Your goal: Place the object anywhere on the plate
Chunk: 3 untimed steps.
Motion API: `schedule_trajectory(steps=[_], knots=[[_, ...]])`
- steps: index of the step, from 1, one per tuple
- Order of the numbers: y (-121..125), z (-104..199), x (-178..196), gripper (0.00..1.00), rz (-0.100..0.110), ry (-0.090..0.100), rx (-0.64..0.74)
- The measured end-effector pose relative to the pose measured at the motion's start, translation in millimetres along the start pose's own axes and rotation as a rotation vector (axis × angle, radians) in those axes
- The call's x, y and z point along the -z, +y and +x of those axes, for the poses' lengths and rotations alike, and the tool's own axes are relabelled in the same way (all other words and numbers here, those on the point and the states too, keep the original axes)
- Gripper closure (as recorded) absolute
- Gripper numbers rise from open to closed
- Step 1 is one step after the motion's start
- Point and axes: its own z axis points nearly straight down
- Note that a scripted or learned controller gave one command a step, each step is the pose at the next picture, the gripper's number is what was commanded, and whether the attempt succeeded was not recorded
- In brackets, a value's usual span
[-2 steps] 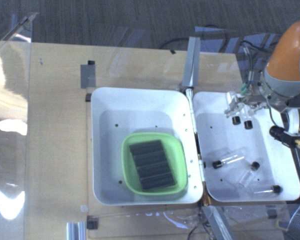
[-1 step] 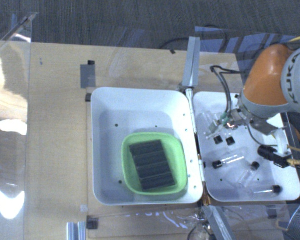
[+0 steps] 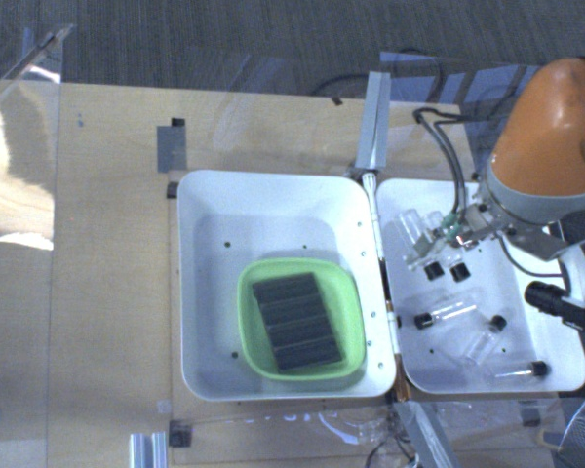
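Currently listed: left bin [image 3: 200,261] holding a green plate [image 3: 346,295], with a dark ribbed rectangular object [image 3: 294,322] lying flat on it, tilted slightly. Right bin [image 3: 556,359] holds several small clear vials with black caps [image 3: 444,313], scattered apart. Arm [image 3: 551,139] sits over the right bin's upper edge; its gripper [image 3: 447,237] looks blurred among the vials, finger state cannot be told

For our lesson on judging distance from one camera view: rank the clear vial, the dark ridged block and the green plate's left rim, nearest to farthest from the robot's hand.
1. Clear vial, right bin, just below the hand.
2. Dark ridged block, lying on the plate, left bin.
3. Green plate's left rim, farthest left.
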Motion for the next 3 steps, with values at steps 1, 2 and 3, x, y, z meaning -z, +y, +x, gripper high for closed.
schedule_trajectory(steps=[1, 2, 3], knots=[[6.7, 97.2, -70.2, 1.00, 0.005, 0.003, -0.008], [6.6, 96.4, -69.8, 0.00, 0.004, 0.003, -0.010], [21.7, 61.8, -69.5, 0.00, 0.002, 0.002, -0.008]])
